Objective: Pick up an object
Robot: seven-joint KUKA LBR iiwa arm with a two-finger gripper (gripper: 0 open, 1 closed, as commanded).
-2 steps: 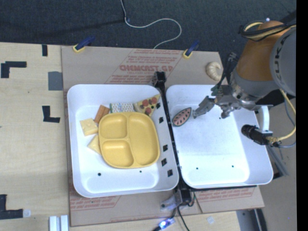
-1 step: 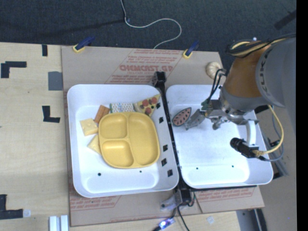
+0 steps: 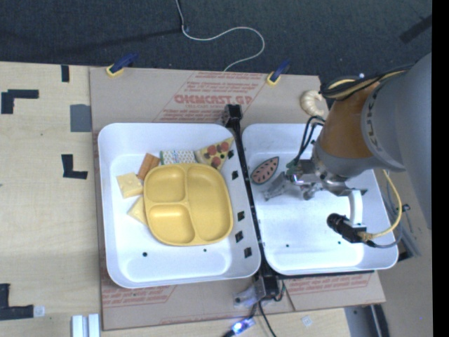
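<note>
While the gripper [image 3: 275, 188] hovers low in the right bin [image 3: 316, 255] beside a reddish leaf-shaped toy [image 3: 264, 170], its fingers seemingly open and holding nothing, the cardboard-covered bench [image 3: 210, 97] bears a yellow divided plate [image 3: 188, 203] in the left bin [image 3: 112, 188].

A robotics lab: an industrial arm [image 3: 372, 128] at right reaches over two white bins [image 3: 112, 209] on a cardboard-covered table [image 3: 42, 188], cables [image 3: 224, 37] trailing above.

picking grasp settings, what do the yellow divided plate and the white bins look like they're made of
Yellow plate: likely moulded plastic, matte with a faint sheen; uniform colour, rounded compartment ridges. White bins: probably thin formed plastic, smooth and slightly glossy; soft rounded rims suggest it, though coated metal can't be ruled out.
</note>
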